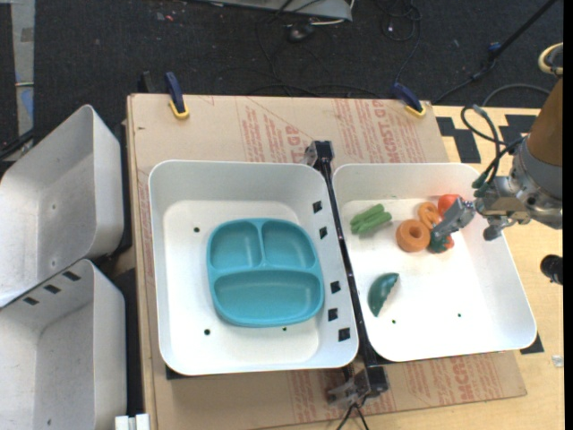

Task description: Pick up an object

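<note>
The end effector (466,220) reaches in from the right over the right bin (483,330), its tip low among a cluster of toys near the bin's back; whether it is released or clenched cannot be told. Touching the tip sit an orange ring (413,236), a second orange piece (429,212), a red piece (448,202) and a dark green piece (440,243). A green pod (370,219) lies to their left, long axis slanting up to the right. A teal leaf (382,291) lies nearer the front, pointing down-left. The left bin (179,240) holds a teal divided plate (265,271). Both bins rest on a cardboard-covered counter (269,124) with clamps, above dark carpet.
</note>
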